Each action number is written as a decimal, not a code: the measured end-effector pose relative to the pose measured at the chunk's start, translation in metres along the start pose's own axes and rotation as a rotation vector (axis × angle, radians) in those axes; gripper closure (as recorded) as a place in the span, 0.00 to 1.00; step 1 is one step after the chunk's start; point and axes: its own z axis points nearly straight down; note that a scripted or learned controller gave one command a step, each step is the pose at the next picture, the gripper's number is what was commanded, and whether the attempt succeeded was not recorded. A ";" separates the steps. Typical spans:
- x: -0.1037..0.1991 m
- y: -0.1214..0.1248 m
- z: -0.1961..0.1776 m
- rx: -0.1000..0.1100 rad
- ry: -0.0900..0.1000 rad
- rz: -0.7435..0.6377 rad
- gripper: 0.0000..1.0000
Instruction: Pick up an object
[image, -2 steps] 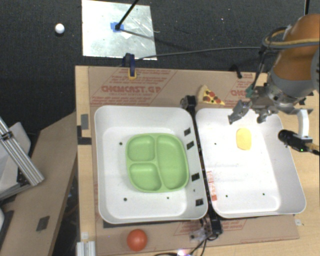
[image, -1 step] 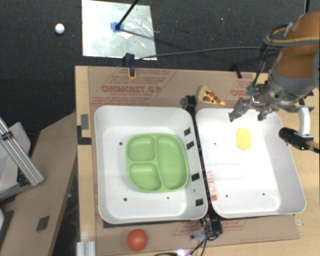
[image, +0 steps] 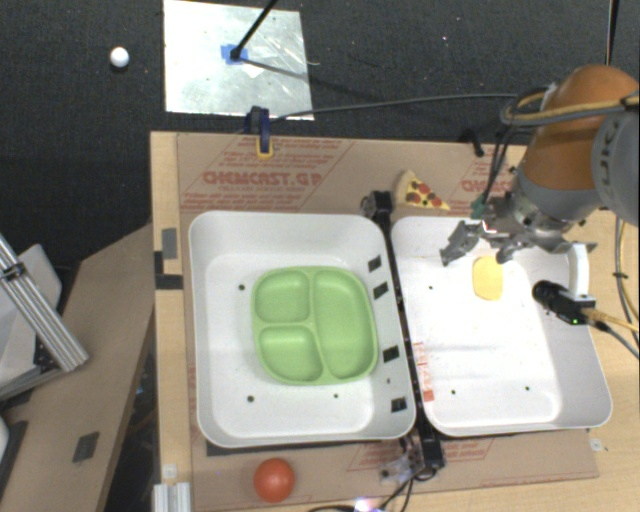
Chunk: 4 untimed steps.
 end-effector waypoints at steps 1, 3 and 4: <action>-0.009 0.003 0.048 -0.002 -0.001 0.001 0.00; -0.006 0.007 0.096 -0.005 -0.001 0.000 1.00; -0.006 0.004 0.051 -0.008 -0.001 0.002 1.00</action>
